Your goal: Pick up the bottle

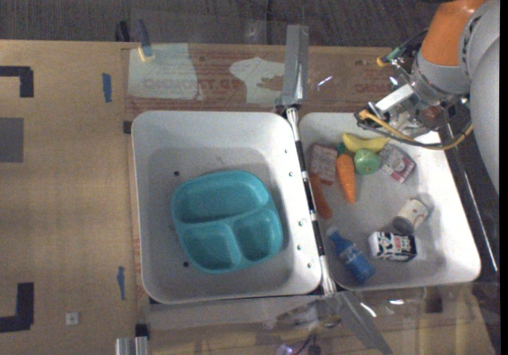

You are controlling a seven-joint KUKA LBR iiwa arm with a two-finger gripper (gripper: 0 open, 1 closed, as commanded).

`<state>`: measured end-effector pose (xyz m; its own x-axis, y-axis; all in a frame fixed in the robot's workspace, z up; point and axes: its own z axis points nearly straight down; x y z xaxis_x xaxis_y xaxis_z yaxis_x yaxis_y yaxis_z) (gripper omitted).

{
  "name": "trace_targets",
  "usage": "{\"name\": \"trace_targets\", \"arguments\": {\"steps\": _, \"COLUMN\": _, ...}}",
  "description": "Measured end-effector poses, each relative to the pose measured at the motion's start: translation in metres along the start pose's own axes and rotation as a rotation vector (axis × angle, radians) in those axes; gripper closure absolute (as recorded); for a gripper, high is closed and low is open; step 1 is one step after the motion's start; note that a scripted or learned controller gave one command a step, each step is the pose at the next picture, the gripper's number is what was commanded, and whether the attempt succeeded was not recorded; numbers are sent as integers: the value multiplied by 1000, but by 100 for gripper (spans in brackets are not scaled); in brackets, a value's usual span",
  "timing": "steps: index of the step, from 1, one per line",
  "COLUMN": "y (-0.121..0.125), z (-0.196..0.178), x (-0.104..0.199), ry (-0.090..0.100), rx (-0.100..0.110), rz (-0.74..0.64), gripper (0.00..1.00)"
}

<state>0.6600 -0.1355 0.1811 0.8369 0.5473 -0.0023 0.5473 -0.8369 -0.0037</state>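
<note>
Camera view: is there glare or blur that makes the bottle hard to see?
Camera view: the bottle is a little soft yet readable, blue against the white right bin; glare lies on the clear sheet above the bins, not on the bottle; soft shadow falls inside the left bin.

I see two white bins on a tan bench. The left one holds a teal divided tray. In the right one lie a blue bottle, an orange carrot, a yellow banana, a green fruit and a black-and-white patterned carton.
</note>
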Motion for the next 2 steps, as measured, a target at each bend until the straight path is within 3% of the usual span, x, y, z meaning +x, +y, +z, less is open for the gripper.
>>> {"name": "trace_targets", "arguments": {"steps": 1, "y": 42, "z": -65, "x": -31, "ry": 3, "rx": -5, "rz": -131, "gripper": 100}}
{"name": "trace_targets", "arguments": {"steps": 2, "y": 61, "z": -116, "x": -61, "ry": 3, "rx": -6, "rz": -172, "gripper": 100}}
